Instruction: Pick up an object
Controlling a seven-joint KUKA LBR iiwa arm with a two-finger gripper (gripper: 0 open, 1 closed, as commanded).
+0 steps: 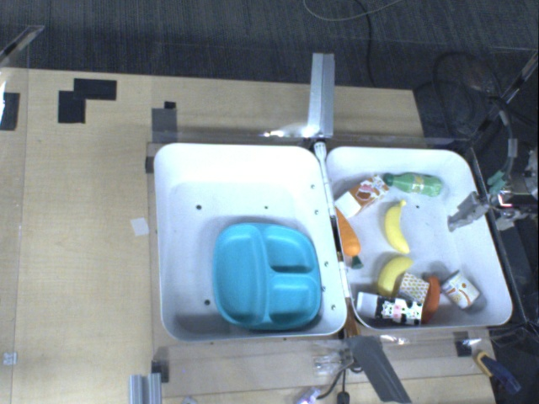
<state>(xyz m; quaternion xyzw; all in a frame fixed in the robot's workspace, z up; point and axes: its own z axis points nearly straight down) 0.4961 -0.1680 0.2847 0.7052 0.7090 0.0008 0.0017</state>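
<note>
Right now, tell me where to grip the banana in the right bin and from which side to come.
Grip the banana across its middle, coming straight down from above. It lies flat on the right bin's floor, running roughly front to back, with bare floor on both long sides, so fingers could probably close across its narrow width. The gripper sits just right of it.

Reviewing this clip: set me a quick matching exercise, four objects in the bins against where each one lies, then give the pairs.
Things:
1. blue tray
2. green bottle
3. banana
4. carrot

Places:
A. far end of the right bin
B. middle of the right bin
C. along the right bin's wall next to the divider
D. left bin

Pairs: 1-D, 2-A, 3-B, 4-C
</note>
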